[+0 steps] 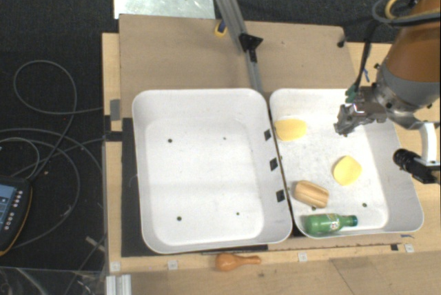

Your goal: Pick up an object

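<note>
though near rim [324, 95], claw [346, 123] unobstructed

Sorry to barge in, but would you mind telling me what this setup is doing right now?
A robot arm is trying to pick something out of the right bin. Its gripper hangs over the bin's upper part with nothing visibly in it. Below lie two yellow pieces, a tan roll and a green bottle.
</note>
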`<state>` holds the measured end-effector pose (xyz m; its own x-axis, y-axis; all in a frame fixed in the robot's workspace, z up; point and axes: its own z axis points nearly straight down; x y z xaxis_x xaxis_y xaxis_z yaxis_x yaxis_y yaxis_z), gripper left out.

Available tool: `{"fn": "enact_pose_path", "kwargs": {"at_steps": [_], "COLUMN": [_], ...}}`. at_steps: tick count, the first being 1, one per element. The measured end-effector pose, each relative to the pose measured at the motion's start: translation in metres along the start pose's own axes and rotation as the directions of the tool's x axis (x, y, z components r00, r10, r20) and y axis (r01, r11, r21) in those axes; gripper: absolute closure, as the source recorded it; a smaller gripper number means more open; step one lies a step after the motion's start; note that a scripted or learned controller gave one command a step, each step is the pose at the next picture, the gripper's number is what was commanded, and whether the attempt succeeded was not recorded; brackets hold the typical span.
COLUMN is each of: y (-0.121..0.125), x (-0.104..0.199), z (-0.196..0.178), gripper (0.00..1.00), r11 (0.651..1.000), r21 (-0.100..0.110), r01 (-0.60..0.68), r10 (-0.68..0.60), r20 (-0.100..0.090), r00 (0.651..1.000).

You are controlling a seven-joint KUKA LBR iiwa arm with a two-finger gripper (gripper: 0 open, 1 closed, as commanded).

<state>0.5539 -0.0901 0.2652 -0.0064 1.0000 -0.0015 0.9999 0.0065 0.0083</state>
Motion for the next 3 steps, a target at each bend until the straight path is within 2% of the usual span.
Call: {"fn": "enact_pose_path", "kwargs": {"at_steps": [1, 3], "y": [0.013, 0.055], "x": [0.057, 0.154], "z": [-0.004, 0.011], "gripper": [1.00, 1.00], "r11": [1.000, 1.000], "r21": [0.005, 0.005], "r01": [0.005, 0.004], "r10": [-0.005, -0.004], "r20": [-0.004, -0.003], "r00": [1.000, 1.000]}}
